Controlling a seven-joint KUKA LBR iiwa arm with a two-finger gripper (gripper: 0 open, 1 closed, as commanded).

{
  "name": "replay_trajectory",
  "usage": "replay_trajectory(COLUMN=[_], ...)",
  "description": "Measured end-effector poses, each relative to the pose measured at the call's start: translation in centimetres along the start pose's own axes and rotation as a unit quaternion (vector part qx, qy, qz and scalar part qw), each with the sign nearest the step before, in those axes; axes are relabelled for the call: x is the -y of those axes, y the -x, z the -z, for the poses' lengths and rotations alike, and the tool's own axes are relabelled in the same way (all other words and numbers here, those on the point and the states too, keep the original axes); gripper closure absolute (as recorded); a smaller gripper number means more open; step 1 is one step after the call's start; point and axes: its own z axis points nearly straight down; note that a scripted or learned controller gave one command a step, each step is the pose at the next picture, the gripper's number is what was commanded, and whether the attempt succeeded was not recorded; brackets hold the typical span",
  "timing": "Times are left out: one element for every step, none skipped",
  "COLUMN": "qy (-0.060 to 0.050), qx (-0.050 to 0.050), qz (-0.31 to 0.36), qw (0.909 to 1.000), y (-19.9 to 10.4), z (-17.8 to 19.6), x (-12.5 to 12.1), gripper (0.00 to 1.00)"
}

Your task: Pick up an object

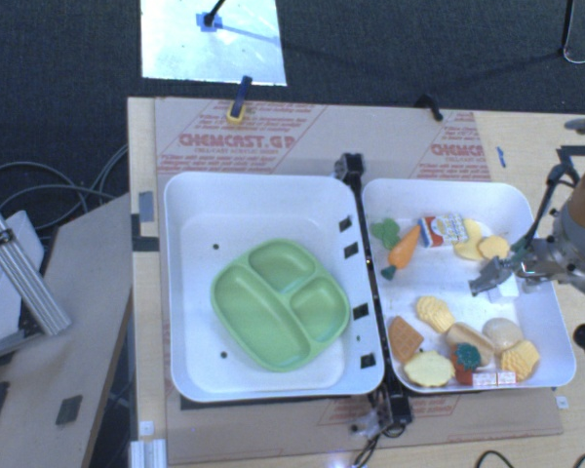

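Observation:
The right bin [526,203] holds several toy foods. An orange carrot [405,248] lies by a green piece [384,230] at its back left. A small white, red and blue carton [442,229] and yellow slices [480,250] lie at the back. Toward the front are a ridged yellow piece [434,313], a brown wedge [403,339], a round yellow slice [427,370], a beige lump [502,332] and a yellow waffle-like piece [520,360]. My gripper [493,278] hangs over the bin's right middle, above bare floor between the yellow slices and the beige lump. Nothing shows in its grasp.
The left bin [205,213] carries a green divided plate [281,303]. A black divider with clips [359,261] runs between the bins. The arm [580,232] enters over the right bin's right rim. Cardboard [273,139] lies under both bins.

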Motion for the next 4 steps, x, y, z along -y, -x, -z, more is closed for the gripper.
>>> replay_trajectory(qy=[-0.002,-0.002,-0.001,0.001], qx=[-0.001,-0.001,-0.001,0.0], qz=[-0.001,-0.001,-0.001,-0.001], qw=[1.0,1.0,1.0,1.0], y=[0.3,1.0,1.0,1.0], z=[-4.7,-9.6,-12.1,-10.9], x=[-0.8,-1.4,-1.4,-1.5], gripper=[0.0,0.0,0.0,1.0])
